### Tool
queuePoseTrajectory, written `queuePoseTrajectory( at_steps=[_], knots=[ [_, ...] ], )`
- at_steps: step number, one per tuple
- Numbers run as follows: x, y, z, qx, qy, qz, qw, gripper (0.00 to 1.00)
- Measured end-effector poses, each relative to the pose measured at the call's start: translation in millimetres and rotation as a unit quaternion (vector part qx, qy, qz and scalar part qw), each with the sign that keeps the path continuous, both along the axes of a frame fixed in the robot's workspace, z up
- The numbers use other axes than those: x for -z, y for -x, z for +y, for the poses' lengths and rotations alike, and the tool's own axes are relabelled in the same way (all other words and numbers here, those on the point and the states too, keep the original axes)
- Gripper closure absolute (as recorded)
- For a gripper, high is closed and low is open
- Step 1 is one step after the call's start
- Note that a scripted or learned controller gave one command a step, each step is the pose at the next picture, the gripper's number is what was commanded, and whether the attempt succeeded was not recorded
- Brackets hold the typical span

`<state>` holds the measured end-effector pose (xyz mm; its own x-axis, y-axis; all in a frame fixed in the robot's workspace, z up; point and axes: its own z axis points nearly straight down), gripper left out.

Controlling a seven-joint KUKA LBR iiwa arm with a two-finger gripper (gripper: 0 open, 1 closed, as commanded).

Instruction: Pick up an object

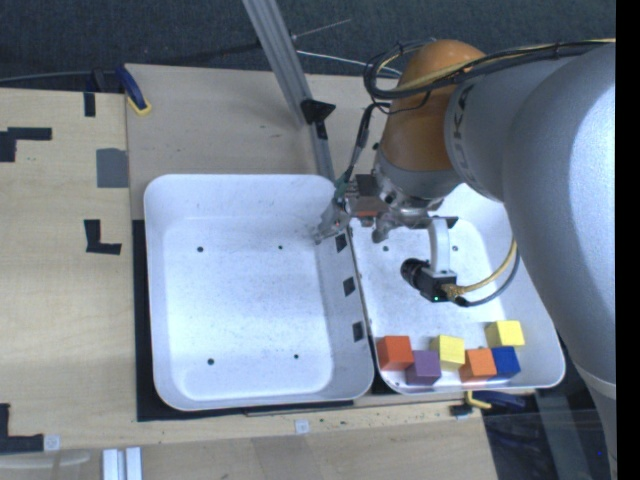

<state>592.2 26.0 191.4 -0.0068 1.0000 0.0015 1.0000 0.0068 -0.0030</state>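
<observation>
Grey arm (560, 168) looms over the right bin (545, 313); blocks (450, 356) cluster at that bin's near edge. Gripper (362, 213) sits at the far end by the bin divider; can't tell the fingers' state. Should traverse to an outer block, e.g. yellow block (505, 332), then descend.

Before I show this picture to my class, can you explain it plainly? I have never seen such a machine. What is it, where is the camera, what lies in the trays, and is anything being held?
This is a robot arm, grey with an orange band, reaching in from the right. One fixed camera looks down at a slant on a wooden bench. Two shallow white bins sit side by side. The left bin shows bare white floor; the right bin has small coloured blocks near its front edge: orange, purple, yellow, blue. The gripper hangs over the right bin's far end. I see nothing held.
</observation>
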Motion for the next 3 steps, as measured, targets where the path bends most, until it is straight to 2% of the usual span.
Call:
queuePoseTrajectory(
  at_steps=[1,2,3],
  knots=[
    [-44,36,9,0.002,0.0,-0.001,1.0,0.0],
    [0,30,-63,0.007,0.0027,0.002,1.0,0.0],
    [0,35,6,0.0,0.0,0.0,1.0,0.0]
  ],
)
